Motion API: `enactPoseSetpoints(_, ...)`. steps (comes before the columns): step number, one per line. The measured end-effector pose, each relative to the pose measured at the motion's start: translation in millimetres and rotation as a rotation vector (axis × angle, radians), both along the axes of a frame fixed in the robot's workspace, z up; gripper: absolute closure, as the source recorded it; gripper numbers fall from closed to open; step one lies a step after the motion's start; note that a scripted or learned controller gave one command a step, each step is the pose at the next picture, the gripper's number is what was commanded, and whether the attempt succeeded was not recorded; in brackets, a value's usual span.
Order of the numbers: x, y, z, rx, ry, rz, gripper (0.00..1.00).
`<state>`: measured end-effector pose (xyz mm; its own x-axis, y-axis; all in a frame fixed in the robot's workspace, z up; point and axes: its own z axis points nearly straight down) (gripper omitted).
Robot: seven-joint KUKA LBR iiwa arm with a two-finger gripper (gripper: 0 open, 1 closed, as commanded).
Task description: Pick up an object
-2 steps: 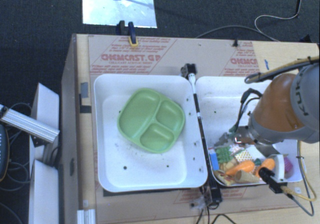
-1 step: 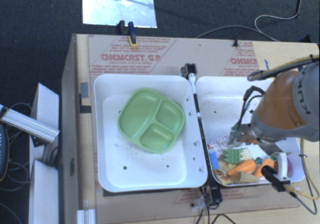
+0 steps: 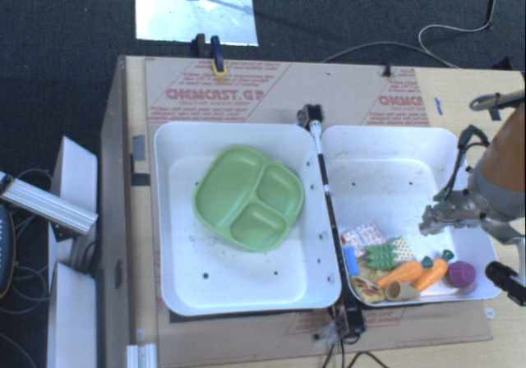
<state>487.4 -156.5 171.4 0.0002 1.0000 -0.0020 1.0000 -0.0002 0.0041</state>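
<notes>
End effector (image 3: 437, 220) hovers over right bin (image 3: 386, 149), toys (image 3: 403, 269) crowding near edge.

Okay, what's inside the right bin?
Right bin: toys heaped in its near corner, including two carrots, a purple ball and a green piece. Whatever lies beneath the heap is covered.

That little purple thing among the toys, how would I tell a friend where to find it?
Start at the right-hand shallow white bin and look along its near edge, where small toys are heaped. The round purple toy sits at the far right end of that heap, just past the orange carrot-shaped toys; it alone is purple.
</notes>
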Motion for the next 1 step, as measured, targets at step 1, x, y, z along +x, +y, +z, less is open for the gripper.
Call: enactPoseSetpoints(1,-0.1,0.7,-0.5,0.001,0.001,0.001,0.0)
